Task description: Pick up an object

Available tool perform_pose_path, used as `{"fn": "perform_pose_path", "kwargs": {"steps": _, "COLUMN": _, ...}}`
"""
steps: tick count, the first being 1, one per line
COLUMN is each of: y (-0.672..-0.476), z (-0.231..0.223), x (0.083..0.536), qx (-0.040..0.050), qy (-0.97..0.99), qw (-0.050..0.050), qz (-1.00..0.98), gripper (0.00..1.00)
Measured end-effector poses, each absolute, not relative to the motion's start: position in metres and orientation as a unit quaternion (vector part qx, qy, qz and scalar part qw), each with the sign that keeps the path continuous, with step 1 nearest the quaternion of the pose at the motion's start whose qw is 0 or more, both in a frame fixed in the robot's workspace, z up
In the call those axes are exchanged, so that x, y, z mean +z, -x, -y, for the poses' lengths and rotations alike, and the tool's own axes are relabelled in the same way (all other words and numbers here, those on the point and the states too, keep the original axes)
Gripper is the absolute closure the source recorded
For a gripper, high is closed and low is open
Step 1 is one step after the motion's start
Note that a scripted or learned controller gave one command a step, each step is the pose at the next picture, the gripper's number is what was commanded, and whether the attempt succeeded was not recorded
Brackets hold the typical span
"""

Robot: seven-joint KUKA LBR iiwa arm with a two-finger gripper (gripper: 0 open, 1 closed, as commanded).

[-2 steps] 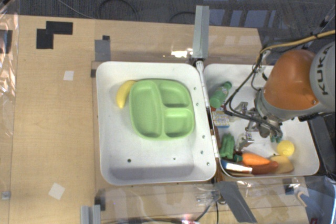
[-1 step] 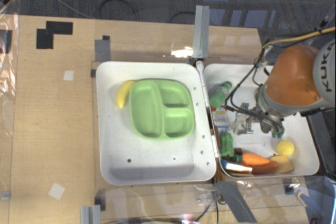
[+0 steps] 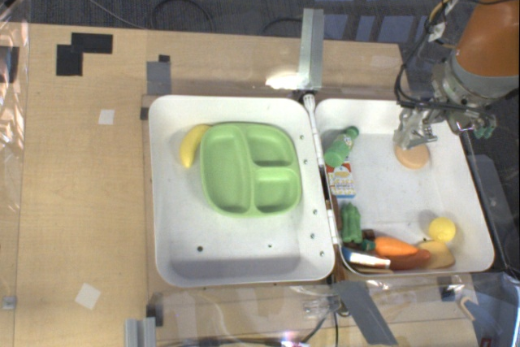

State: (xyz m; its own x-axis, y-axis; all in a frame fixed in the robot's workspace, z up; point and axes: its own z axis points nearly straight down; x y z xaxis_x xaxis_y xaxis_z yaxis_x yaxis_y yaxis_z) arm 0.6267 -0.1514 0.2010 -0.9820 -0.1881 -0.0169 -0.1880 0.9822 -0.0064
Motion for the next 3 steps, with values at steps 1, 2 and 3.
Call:
{"fn": "perform_pose_path", "kwargs": {"steps": 1, "y": -0.671, "z": 0.207, "x": 0.249, "qx": -0.0036, "qy": 0.245, "qw": 0.008, "qz": -0.969, "gripper": 1.00}}
{"fn": "perform_pose_path", "kwargs": {"steps": 2, "y": -0.671, "z": 0.185, "x": 0.126, "qx": -0.0005, "qy": 0.531, "qw": 0.004, "qz": -0.847, "gripper": 1.00}}
{"fn": "perform_pose_path", "kwargs": {"steps": 3, "y": -0.672, "z": 0.206, "x": 0.278, "qx": -0.0081, "qy": 0.529, "qw": 0.009, "qz": -0.848, "gripper": 1.00}}
